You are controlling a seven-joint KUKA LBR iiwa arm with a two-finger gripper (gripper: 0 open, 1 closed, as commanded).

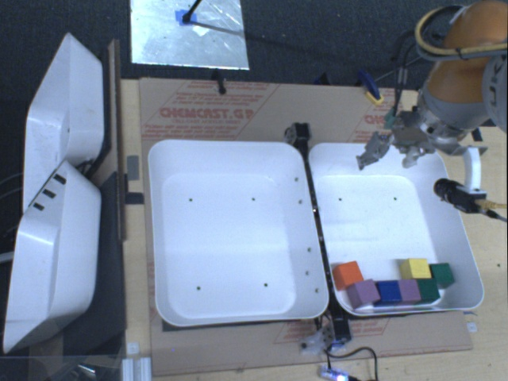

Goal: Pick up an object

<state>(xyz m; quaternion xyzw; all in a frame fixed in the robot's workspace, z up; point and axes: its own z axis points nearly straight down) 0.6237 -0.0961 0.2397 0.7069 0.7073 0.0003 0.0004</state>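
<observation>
Arm (468, 46): grey with an orange band, reached in from the right, above the far right corner of the right bin.
Gripper (389, 155): hung over the far edge of the right bin, its 2 fingers apart with a clear gap between them and nothing in it.
Right bin (397, 189): white and shallow, touching the left bin along a dark seam; its far part was bare.
Blocks: clustered in the near right part of the right bin, well apart from the gripper.
Orange block (347, 274): at the left end of the cluster.
Purple block (363, 292): just near of the orange block, touching it.
Blue block (389, 291): right of the purple block, against the near wall.
Yellow block (413, 268): far side of the cluster, beside the green block (441, 275).
Left bin (230, 228): white, with a few small dark dots on its floor.
Bench (206, 109): covered by brown cardboard with red lettering under both bins.
Foil sheet (189, 22): lay far left, beyond the cardboard.
</observation>
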